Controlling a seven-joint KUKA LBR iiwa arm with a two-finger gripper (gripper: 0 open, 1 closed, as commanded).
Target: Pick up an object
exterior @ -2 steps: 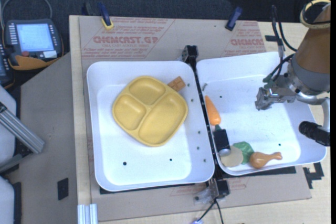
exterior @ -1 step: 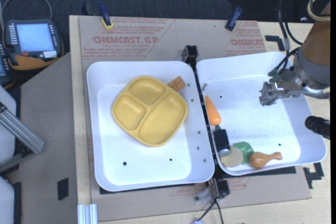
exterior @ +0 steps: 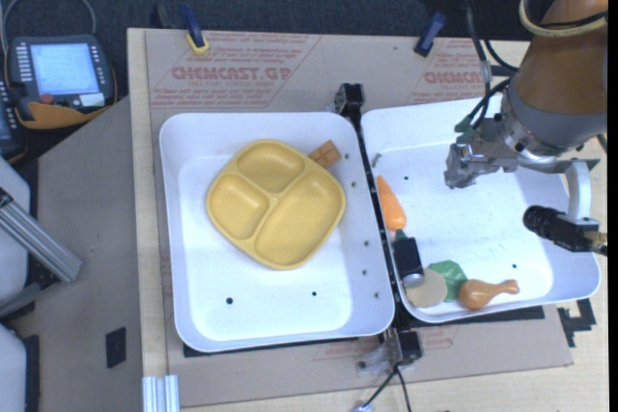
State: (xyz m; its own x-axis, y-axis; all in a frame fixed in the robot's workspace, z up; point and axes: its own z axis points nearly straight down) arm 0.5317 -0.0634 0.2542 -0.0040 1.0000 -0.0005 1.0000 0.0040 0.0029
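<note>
Bench (exterior: pixel 241 63): brown board with red lettering, carrying two shallow white bins side by side. Arm (exterior: pixel 565 63) enters from the right, grey with an orange band, wrist over the right bin (exterior: pixel 541 246). Left bin (exterior: pixel 193 294) holds a yellow divided plate (exterior: pixel 276 203) with three compartments, set near its centre; a small tan block (exterior: pixel 325 153) touches the plate's upper right edge. Gripper (exterior: pixel 462 171) hangs over the upper middle of the right bin with nothing between its fingers; cannot tell whether they are spread or pressed together. The right bin's objects lie along its left wall and lower left corner, apart from the gripper: an orange carrot (exterior: pixel 390 203), a black block (exterior: pixel 407 256) below it, then a green item (exterior: pixel 448 274), a beige disc (exterior: pixel 426 289) and a tan drumstick (exterior: pixel 486 291) clustered together.
</note>
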